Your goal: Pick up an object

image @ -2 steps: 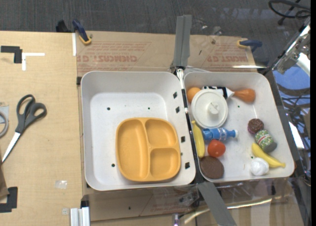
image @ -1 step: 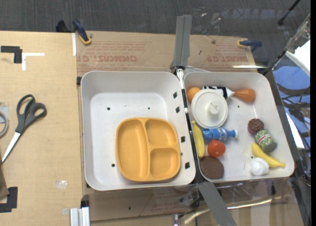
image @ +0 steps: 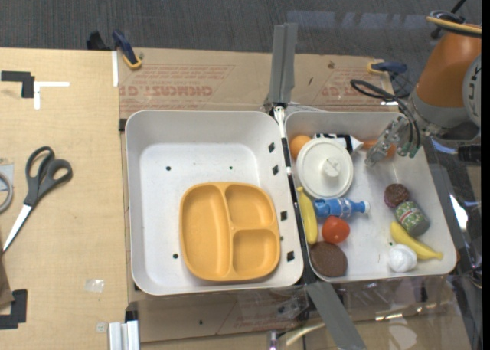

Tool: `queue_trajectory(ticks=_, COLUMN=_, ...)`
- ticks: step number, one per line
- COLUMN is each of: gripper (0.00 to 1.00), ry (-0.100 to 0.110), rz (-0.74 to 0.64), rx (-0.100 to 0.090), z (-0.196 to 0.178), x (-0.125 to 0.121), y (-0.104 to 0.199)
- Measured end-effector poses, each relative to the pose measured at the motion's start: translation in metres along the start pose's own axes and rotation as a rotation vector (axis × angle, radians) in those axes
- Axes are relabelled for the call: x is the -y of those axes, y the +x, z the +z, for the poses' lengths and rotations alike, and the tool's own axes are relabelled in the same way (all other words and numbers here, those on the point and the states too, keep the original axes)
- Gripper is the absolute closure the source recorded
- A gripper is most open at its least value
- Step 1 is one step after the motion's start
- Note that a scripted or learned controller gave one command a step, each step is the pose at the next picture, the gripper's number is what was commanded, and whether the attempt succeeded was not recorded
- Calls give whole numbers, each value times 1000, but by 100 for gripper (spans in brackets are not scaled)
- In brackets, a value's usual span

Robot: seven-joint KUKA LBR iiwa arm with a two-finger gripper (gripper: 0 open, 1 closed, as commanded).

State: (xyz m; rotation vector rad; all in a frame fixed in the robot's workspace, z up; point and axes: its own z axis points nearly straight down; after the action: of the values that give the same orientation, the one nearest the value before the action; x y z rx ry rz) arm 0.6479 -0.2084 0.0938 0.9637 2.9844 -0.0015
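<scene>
My gripper (image: 387,144) hangs over the far right part of the right bin (image: 440,188), and a small orange thing (image: 370,144) lies just to its left. Whether anything sits in it I cannot tell. The right bin holds an orange ball (image: 300,144), a white round lidded pot (image: 325,169), a blue bottle (image: 339,207), a banana (image: 308,218), a red tomato (image: 335,229), a brown disc (image: 329,260), a dark red lump (image: 396,194), a green and red can (image: 412,217), a second banana (image: 414,240) and a white ball (image: 401,259).
A yellow divided plate (image: 230,230) lies in the left bin (image: 153,188). Scissors (image: 34,184) rest on the wooden bench at far left. A grey post (image: 282,65) rises behind the seam between the bins. Clamps (image: 127,50) hold the cardboard at the back.
</scene>
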Motion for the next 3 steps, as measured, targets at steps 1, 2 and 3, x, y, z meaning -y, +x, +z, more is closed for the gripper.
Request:
queue_trajectory(ticks=1, gripper=100, ry=-1, rz=43, rx=0, z=-127, x=-45, y=36)
queue_trajectory(ticks=2, gripper=100, ry=0, rz=-251, rx=-2, z=-44, x=25, y=10)
queue_trajectory(ticks=3, gripper=100, ry=-1, rz=54, rx=-1, z=0, x=-12, y=35)
